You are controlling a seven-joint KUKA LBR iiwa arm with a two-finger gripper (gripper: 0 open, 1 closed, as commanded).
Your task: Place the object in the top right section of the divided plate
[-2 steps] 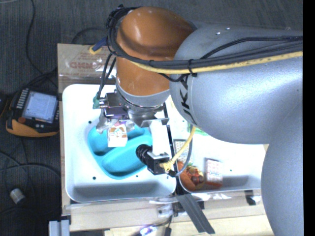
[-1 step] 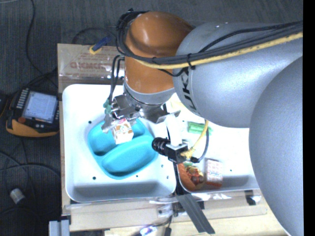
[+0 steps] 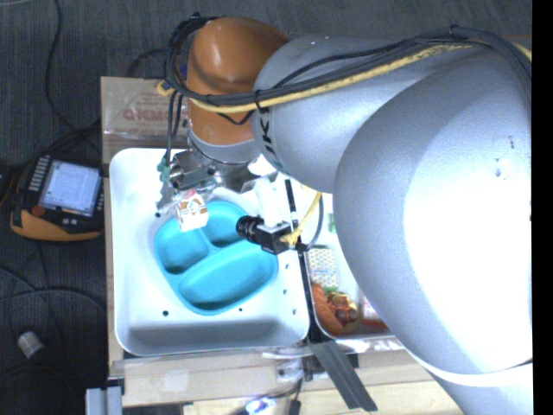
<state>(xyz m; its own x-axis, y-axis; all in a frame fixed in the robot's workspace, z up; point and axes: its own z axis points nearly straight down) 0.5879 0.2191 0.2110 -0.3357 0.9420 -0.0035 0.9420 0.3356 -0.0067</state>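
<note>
A blue divided plate (image 3: 220,275) lies in the left white bin (image 3: 134,258), with two small sections at its upper end and one large section below. My gripper (image 3: 188,199) hangs under the orange band of the arm, over the plate's upper left edge. A small white carton with red and yellow print (image 3: 192,212) sits at the fingertips and looks pinched between them. It hovers at the rim between the two small sections. The arm hides the plate's upper right rim.
The right bin (image 3: 313,318) holds several packets, among them a red-orange one (image 3: 333,305), mostly under the arm. A black connector with a yellow cable (image 3: 259,230) juts over the plate's right side. A cardboard sheet (image 3: 134,106) lies behind the bins.
</note>
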